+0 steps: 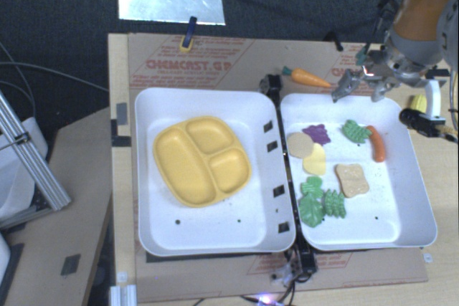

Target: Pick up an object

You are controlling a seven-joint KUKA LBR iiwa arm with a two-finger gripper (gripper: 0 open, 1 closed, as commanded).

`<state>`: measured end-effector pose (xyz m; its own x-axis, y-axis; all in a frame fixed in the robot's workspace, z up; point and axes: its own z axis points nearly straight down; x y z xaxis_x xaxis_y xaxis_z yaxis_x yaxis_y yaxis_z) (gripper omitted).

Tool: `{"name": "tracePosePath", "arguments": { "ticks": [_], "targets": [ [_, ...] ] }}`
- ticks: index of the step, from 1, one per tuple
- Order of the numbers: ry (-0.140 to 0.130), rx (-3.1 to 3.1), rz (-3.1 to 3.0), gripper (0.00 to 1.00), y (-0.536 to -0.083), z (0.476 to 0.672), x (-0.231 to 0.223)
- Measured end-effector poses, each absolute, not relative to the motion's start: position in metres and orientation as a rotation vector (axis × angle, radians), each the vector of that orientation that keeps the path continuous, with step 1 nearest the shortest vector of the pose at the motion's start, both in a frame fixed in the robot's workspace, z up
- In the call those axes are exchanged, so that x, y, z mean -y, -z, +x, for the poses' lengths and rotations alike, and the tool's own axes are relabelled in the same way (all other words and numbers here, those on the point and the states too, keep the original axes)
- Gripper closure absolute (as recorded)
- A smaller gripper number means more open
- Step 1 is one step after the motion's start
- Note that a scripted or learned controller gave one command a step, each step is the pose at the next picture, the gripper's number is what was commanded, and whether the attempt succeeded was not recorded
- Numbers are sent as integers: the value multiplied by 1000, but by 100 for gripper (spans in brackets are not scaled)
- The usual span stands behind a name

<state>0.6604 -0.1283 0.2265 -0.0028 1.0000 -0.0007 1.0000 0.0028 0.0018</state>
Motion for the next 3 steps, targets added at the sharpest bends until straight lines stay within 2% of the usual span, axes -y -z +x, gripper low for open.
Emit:
{"name": "tracePosePath", "arguments": {
  "ticks": [1, 2, 3],
  "targets": [
    [9, -2223, 2227, 0, -76, 665, 178],
    [2, -2225, 2223, 0, -84, 603, 146],
    [-4, -2226, 2215, 0, -86, 563, 85]
  ]
}}
